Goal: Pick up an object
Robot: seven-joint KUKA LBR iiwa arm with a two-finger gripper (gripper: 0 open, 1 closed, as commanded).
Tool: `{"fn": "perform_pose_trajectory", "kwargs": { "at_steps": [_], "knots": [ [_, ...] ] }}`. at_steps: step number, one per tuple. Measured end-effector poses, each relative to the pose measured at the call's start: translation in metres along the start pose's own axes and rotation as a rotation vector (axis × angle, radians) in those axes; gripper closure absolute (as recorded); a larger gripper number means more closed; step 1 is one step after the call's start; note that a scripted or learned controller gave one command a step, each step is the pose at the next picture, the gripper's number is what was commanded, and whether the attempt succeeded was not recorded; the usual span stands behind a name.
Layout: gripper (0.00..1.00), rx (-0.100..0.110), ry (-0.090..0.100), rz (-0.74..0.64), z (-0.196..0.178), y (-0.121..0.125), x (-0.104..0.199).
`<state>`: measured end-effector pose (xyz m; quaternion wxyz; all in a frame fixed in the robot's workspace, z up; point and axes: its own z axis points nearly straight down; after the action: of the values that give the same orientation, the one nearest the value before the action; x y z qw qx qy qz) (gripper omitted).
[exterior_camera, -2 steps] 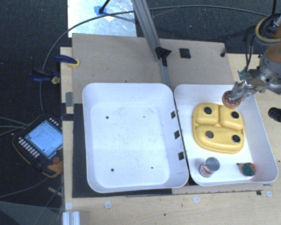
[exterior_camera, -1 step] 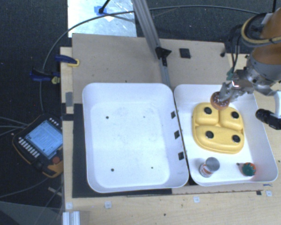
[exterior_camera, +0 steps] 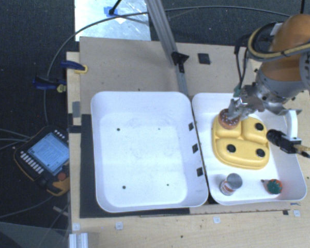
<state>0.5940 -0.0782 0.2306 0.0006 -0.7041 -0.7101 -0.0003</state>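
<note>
Over in the right bin [exterior_camera: 298, 187], the gripper [exterior_camera: 231, 113] sits low on the yellow toy's [exterior_camera: 241, 141] upper-left corner, right at a small brown ring [exterior_camera: 227, 120]; can't tell its grip state.

A tan wooden bench [exterior_camera: 129, 66] carries two shallow white bins side by side, the left bin [exterior_camera: 142, 151] touching the right bin [exterior_camera: 298, 182]. Black mats [exterior_camera: 85, 180] lie under the left bin's edge.
</note>
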Motion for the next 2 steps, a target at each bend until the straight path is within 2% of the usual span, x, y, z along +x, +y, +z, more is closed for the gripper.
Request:
{"fn": "perform_pose_trajectory", "kwargs": {
  "at_steps": [2],
  "knots": [
    [1.0, 0.001, 0.001, -0.001, 0.017, -0.027, 0.11]
  ]
}}
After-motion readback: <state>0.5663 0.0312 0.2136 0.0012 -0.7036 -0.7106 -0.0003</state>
